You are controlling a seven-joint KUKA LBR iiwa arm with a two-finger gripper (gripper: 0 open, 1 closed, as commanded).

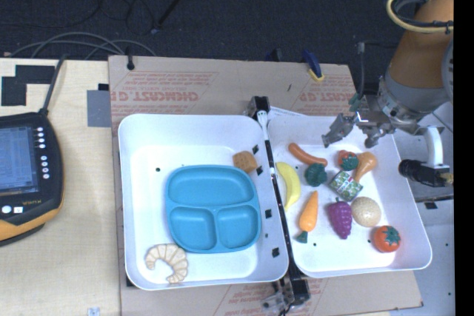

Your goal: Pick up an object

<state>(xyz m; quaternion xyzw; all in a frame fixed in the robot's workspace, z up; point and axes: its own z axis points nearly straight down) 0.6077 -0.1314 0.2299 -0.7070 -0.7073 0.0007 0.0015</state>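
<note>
The gripper (pixel 355 128) hangs over the right bin's (pixel 415 251) far edge, fingers spread apart, holding nothing. The left bin (pixel 141 159) holds a blue tray (pixel 212 207); banana (pixel 289 183), carrot (pixel 309 211) and grapes (pixel 340 218) lie in the right.

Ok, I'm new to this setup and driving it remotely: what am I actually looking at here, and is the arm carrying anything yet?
You are looking down at a slant from one fixed camera above a bench. The grey and orange robot arm reaches in from the right; its pincer hovers open over the far edge of the right bin, with nothing between its fingers. That bin holds toy food: a sausage, banana, carrot, grapes, egg and tomato, among others. The left bin holds a blue divided tray, a croissant and a small brown piece. A control tablet sits far left.
</note>
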